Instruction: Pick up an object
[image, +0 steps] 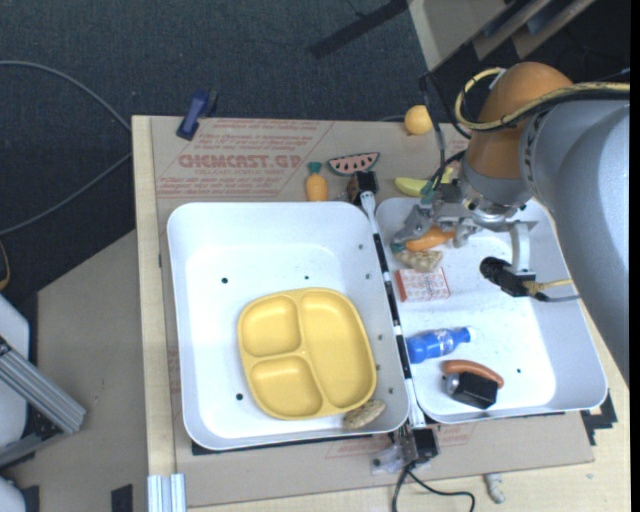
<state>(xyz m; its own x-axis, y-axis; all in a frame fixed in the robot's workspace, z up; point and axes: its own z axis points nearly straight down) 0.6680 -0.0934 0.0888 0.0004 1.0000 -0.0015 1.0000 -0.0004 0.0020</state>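
My gripper (432, 222) is low over the far left corner of the right bin (560, 350), under the grey arm with its orange band (510, 100). An orange toy (432, 241) lies right beneath it, against a beige item (421, 259); the view does not show whether the toy is held. Nearer in the same bin are a red and white packet (424, 287), a blue bottle (437, 343) lying on its side, and a red sausage toy (473, 370) on a black piece (470, 391).
The left bin (200, 260) holds a yellow divided plate (305, 352) and a brown lump (363, 413) at its near edge. Behind the bins lie a watermelon slice (355, 161), a small orange toy (316, 186), a banana (412, 185), a yellow ball (419, 120) and a blue marker (195, 113).
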